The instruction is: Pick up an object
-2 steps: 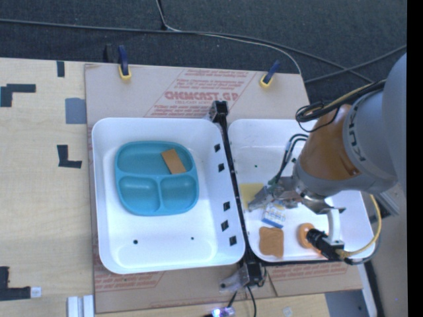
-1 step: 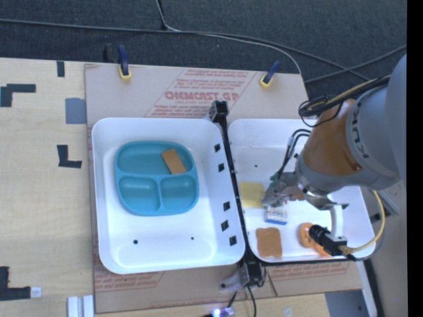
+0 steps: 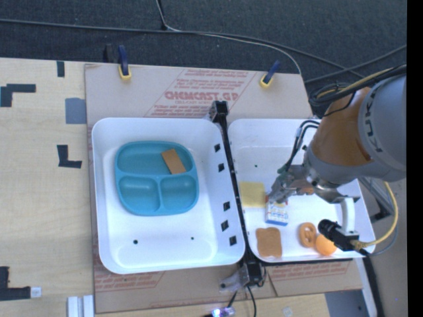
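Observation:
In the right bin [image 3: 264,137] my gripper [image 3: 279,193] reaches down from the right, directly over a small blue and white packet [image 3: 277,213]. A pale yellow square [image 3: 252,193] lies just left of the gripper. A brown toast-like slab [image 3: 269,241] rests near the bin's front edge. An orange piece [image 3: 307,232] and a second orange lump [image 3: 324,245] lie at the front right. The arm's bulk hides how the fingers stand.
The left bin [image 3: 106,197] holds a blue divided plate [image 3: 157,177] with a tan block [image 3: 174,161] in its upper right compartment. A black divider [image 3: 228,177] runs between the bins. Two clamps [image 3: 123,67] pin the cardboard sheet at the back.

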Controlling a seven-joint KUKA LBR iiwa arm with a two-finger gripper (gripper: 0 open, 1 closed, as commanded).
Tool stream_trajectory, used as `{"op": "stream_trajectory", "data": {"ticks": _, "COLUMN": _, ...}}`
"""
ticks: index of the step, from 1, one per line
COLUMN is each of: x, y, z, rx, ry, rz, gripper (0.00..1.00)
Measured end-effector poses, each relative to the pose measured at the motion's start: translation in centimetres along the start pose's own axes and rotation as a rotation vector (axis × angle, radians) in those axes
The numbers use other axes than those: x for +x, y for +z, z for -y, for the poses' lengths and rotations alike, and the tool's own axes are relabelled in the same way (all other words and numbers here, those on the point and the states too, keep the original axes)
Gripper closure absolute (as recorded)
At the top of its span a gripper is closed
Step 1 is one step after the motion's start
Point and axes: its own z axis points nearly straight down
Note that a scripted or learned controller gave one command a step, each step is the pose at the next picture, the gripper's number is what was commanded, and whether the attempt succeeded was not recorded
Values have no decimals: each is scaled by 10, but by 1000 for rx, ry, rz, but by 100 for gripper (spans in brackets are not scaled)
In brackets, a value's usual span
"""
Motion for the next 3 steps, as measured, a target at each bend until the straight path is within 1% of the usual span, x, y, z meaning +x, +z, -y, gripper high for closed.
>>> {"op": "stream_trajectory", "data": {"ticks": 1, "x": 7, "y": -54, "z": -9, "rx": -2, "ry": -1, "rz": 1, "gripper": 100}}
{"op": "stream_trajectory", "data": {"ticks": 2, "x": 1, "y": -106, "z": -1, "rx": -1, "ry": 1, "rz": 1, "gripper": 100}}
{"op": "stream_trajectory", "data": {"ticks": 3, "x": 57, "y": -102, "z": -30, "rx": 1, "ry": -6, "rz": -1, "gripper": 100}}
